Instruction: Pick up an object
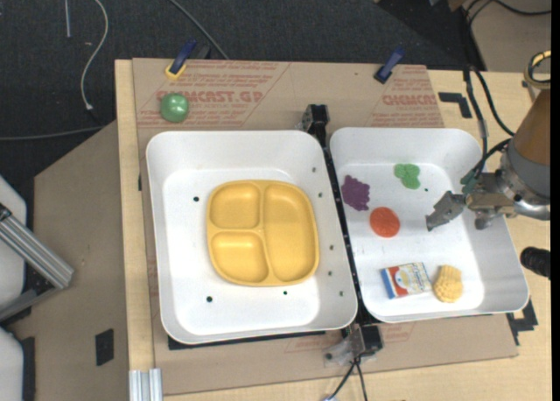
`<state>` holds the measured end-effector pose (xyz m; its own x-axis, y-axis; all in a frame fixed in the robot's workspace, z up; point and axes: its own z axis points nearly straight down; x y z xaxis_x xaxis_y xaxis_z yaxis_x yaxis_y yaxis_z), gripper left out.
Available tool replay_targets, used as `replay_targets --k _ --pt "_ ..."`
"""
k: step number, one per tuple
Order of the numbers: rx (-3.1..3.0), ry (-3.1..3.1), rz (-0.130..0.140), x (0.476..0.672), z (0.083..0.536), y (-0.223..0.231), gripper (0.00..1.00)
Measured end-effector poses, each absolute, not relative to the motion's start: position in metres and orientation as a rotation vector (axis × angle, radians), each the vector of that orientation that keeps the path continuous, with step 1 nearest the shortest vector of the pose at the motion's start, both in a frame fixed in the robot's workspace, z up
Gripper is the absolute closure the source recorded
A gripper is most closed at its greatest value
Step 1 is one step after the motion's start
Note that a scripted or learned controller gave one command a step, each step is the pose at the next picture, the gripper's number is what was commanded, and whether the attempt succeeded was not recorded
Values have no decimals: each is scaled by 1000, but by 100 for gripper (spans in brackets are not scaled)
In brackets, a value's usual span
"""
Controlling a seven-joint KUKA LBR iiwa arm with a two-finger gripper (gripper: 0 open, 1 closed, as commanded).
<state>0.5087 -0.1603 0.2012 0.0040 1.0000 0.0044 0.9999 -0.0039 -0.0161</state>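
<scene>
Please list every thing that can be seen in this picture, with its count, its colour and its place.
bins: two, white, side by side on the bench
divided plate: one, yellow, in the left bin
purple toy: one, right bin, near its left wall
green toy: one, right bin, far part
round toy: one, red-orange, right bin, middle
small carton: one, white with blue and red, right bin, near part
corn-like toy: one, yellow, right of the carton
ball: one, green, on the board beyond the left bin
clamps: two, blue, far edge
gripper: one, grey, over the right bin
</scene>
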Motion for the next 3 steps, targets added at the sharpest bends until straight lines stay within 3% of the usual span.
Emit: replay_targets --k 1,2,3 --pt "-2220 -2220 0 512 208 -160 0" --pt "-2217 -2216 3 506 164 -156 0" --pt "-2217 -2217 3 515 114 -158 0"
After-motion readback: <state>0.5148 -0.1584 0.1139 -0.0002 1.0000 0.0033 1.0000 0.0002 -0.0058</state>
